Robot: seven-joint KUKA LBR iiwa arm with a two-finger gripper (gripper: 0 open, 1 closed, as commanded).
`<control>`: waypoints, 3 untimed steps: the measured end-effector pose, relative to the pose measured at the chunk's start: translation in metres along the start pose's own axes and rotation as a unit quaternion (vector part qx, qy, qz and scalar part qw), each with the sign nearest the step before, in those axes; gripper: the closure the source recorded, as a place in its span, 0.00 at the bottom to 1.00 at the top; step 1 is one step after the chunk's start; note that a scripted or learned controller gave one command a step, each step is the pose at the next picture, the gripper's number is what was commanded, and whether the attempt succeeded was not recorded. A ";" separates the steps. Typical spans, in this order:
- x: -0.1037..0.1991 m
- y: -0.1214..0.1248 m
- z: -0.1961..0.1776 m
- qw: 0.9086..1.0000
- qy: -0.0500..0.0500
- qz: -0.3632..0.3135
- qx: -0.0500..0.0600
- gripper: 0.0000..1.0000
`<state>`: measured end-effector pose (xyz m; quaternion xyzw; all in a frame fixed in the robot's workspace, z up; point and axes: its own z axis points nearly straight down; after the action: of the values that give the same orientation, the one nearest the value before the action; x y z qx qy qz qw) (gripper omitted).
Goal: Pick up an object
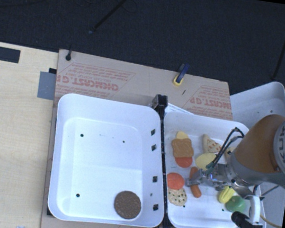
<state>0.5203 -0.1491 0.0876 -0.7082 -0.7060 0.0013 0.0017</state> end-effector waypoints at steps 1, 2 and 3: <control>0.056 0.052 0.000 1.000 0.000 -0.003 -0.002 0.00; 0.020 -0.011 0.001 1.000 0.000 0.000 0.002 0.00; 0.020 -0.008 -0.010 1.000 0.000 0.002 0.000 1.00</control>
<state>0.5125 -0.1294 0.0972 -0.7100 -0.7042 0.0008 0.0018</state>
